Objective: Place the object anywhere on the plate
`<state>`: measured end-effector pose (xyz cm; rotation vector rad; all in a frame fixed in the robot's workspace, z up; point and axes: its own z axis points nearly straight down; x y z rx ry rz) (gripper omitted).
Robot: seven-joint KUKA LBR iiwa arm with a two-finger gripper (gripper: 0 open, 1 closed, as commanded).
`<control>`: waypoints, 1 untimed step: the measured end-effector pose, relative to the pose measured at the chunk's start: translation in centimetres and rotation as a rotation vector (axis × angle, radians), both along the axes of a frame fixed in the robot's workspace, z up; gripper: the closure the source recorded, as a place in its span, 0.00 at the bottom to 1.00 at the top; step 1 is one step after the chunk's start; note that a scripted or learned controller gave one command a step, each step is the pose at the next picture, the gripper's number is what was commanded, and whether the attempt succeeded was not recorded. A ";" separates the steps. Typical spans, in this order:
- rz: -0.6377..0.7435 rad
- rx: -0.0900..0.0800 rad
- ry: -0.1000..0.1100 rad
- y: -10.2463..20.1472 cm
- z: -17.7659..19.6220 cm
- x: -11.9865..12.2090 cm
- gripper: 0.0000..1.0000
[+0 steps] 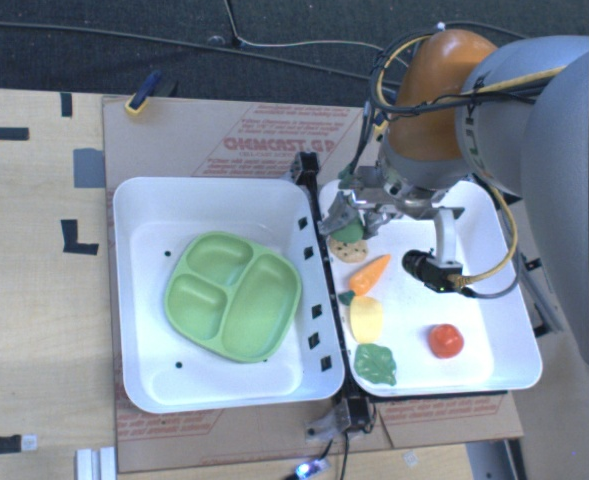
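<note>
The green plate point(236, 295) lay bare in the middle of the left bin point(134, 268), its three compartments holding nothing, so no placing had been done. All the toy foods lay in the right bin point(509, 363), most along its left wall: a cookie point(351, 250) nearest the far end, then a carrot point(369, 274), a yellow piece point(366, 319) and a green leafy piece point(375, 364) toward the near corner, with a red tomato point(446, 340) apart near the middle. The gripper point(351, 224) hung low over the far left part of that bin, just above the cookie and something small and green beside it. Whether the jaws were spread or pinching anything could not be told. By this showing, the grasp, the carry across the dividing wall and the release all remained.
</note>
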<state>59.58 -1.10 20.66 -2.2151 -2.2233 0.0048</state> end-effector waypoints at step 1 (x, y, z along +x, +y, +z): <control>0.003 0.001 -0.001 5.4 0.3 -1.5 1.00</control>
